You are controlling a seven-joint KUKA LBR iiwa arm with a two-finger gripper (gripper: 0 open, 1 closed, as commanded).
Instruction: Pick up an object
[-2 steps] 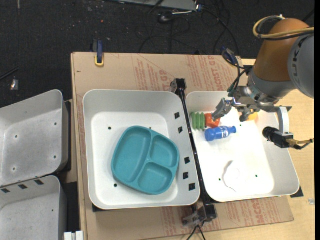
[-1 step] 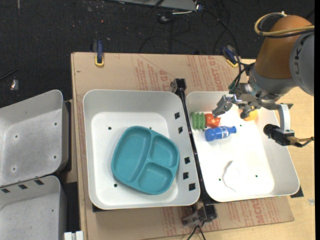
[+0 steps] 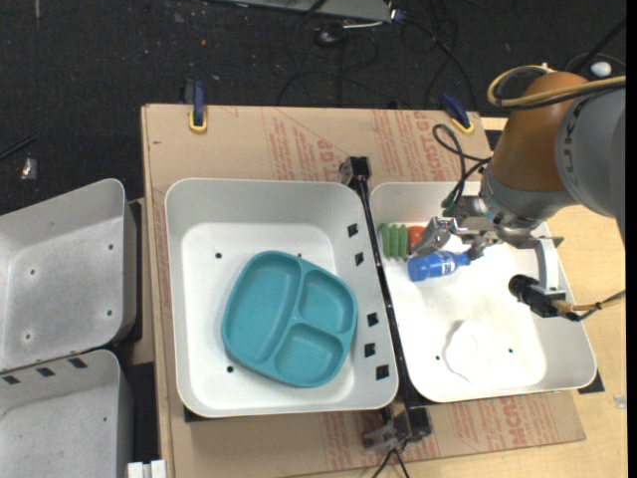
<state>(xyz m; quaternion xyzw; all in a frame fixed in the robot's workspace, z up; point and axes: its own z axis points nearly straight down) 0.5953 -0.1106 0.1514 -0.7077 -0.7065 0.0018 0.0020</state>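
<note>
Gripper point(image 3: 445, 239) down over the blue bottle point(image 3: 436, 265) in the right bin point(image 3: 567, 366); grip unclear, can't tell. Next: a clean lift.

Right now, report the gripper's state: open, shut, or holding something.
Gripper: cannot be told. It is low in the right bin, directly above the blue object and beside the green object; no grasp is visible.

My arm point(image 3: 557, 147) reaches in over the right bin point(image 3: 557, 366), its gripper point(image 3: 448, 239) low near that bin's back-left corner.
</note>
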